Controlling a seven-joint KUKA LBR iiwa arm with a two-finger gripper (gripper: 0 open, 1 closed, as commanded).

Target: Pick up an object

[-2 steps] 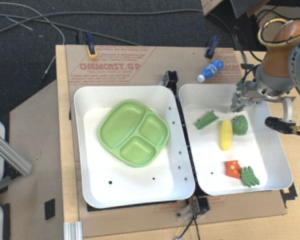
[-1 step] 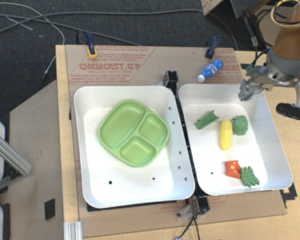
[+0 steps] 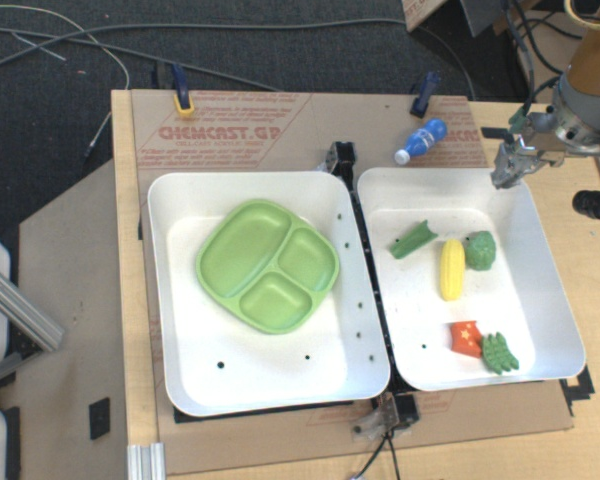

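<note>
The right bin [image 3: 540, 268] holds several toy foods: a dark green pod [image 3: 412, 240], a yellow corn cob [image 3: 451, 269], a green broccoli head [image 3: 480, 250], a red block [image 3: 466, 338] and a leafy green piece [image 3: 499, 353]. My gripper [image 3: 507, 173] hangs over the bin's far right corner, above and to the right of the broccoli and apart from every object. Nothing shows under its tip.
A green divided plate [image 3: 268, 265] lies in the left bin [image 3: 170, 298]. A small blue bottle [image 3: 421, 141] lies on the cardboard behind the right bin. Clamps [image 3: 183, 100] sit on the far edge of the board.
</note>
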